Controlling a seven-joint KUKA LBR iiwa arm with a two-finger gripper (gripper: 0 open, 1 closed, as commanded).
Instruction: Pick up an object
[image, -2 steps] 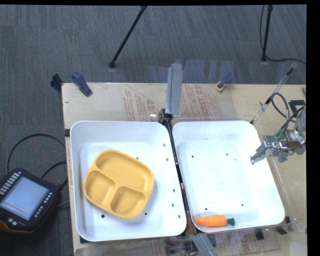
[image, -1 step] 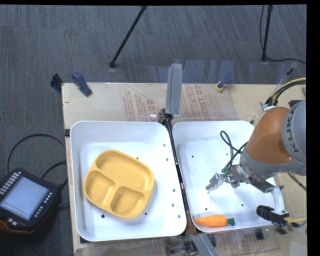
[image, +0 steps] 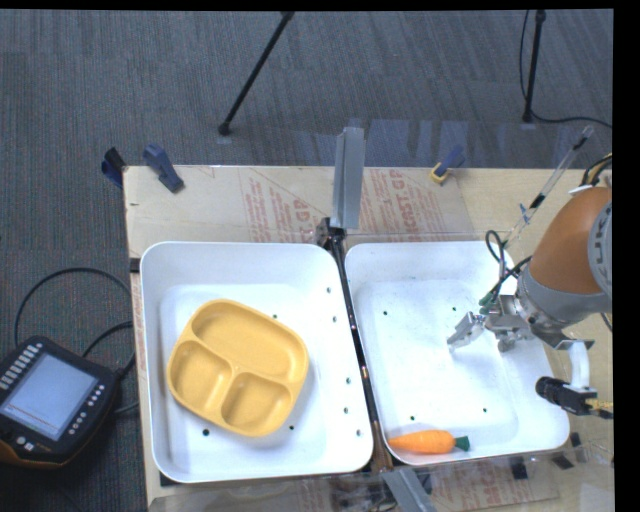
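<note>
An orange toy carrot with a green top lies along the near edge of the right bin. My gripper hangs over the right half of that bin, well behind the carrot and apart from it. Its two metal fingers are spread open with nothing between them. The grey arm with its orange band comes in from the right edge.
A yellow divided plate lies in the left bin. A grey upright post stands behind the seam between the bins. A black teach pendant lies on the floor at the left.
</note>
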